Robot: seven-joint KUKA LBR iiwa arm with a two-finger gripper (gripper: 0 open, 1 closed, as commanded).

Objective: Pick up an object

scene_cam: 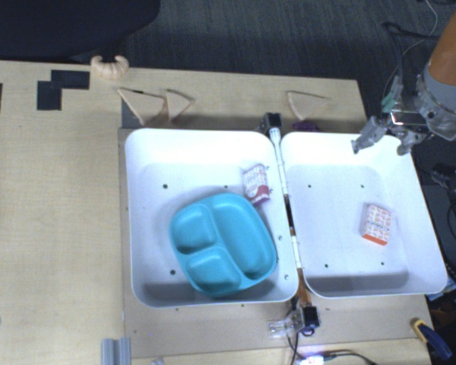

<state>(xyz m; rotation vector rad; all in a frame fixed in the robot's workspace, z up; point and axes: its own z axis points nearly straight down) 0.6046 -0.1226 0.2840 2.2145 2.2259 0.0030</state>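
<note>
The wooden bench (53,226) fills the left and lower frame, bearing 2 white bins side by side. The left bin (148,204) holds a blue sectioned tray (224,243) with 3 compartments, tilted, in its lower middle. The right bin (327,226) lies just beside it, right of centre. My arm (448,67) enters at the upper right, orange band above grey wrist. My gripper (383,137) hovers over the right bin's upper right corner, fingers spread apart, nothing between them. A small orange-edged packet (376,224) lies in the right bin, below my gripper, unobstructed. A smaller red-and-white packet (255,182) rests in the left bin at the tray's upper right edge.
</note>
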